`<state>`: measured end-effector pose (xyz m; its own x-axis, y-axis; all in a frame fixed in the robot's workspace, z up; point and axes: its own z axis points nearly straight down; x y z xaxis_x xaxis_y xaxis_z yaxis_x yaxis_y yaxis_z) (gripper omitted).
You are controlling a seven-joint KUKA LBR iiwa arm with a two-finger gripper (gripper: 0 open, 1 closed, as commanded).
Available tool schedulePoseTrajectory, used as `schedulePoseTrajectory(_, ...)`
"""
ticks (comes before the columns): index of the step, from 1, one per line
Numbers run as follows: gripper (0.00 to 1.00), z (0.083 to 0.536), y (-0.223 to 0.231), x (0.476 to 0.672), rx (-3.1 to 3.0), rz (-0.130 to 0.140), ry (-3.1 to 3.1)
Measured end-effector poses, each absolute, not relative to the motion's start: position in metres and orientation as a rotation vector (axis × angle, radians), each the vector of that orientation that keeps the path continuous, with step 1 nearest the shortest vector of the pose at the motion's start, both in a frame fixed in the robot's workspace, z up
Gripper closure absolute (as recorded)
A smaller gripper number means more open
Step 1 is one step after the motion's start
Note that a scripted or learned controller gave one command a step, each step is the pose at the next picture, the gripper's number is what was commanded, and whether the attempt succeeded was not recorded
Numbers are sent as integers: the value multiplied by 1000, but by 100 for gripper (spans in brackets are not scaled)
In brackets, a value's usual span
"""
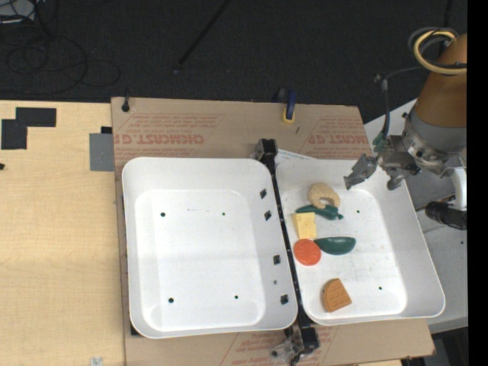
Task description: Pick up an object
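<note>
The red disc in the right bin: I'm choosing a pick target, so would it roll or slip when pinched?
The red disc lies flat, so it probably won't roll. It looks thin and smooth, likely slippery. The yellow block touches it and may shift.

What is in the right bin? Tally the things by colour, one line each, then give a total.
Tan: 2, a ring and a wedge
Green: 2, a thin piece and a leaf shape
Yellow: 1, a block
Red: 1, a disc
Total: 6, all in the right bin

Two white bins (198, 311); six small objects, two of them green (335, 244), one red disc (307, 252).
</note>
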<state>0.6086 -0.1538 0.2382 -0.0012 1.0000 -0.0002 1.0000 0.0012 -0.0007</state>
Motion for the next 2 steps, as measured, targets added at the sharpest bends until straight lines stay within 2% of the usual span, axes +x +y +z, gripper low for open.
schedulePoseTrajectory(1,0,342,-151,645,-2226,-8,-2229)
schedulePoseTrajectory(2,0,549,-136,584,-2229,-14,-2233)
